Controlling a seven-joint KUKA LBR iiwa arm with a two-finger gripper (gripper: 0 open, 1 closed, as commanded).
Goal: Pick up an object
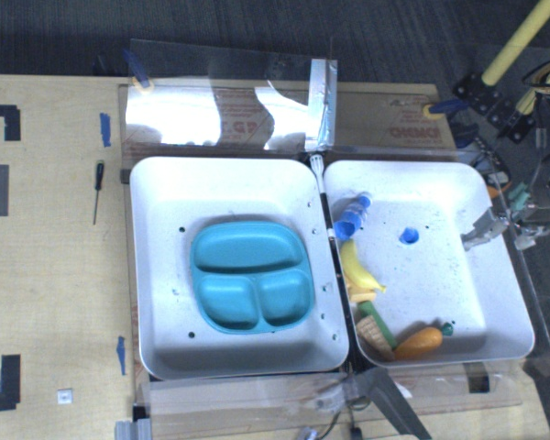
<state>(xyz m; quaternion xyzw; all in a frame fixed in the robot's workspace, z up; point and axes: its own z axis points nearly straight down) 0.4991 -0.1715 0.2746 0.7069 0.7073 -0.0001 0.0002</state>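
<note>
The right bin [440, 191] holds several small objects along its left and front sides. A blue bottle [351, 216] lies at the left wall, and a small blue cap [409, 236] lies alone near the middle. A yellow banana [357, 271] lies below the bottle. At the front lie a tan brush-like piece [374, 329] and an orange carrot [418, 340] with a green tip. My gripper [484, 230] sits at the bin's right rim, well right of the cap, with nothing seen in it.
The left bin [156, 200] holds a blue divided plate [251, 274]. A clear plastic screen [229, 104] stands behind the bins. A yellow pole [522, 33] and cables crowd the upper right. A screwdriver [97, 191] lies on the bench at left.
</note>
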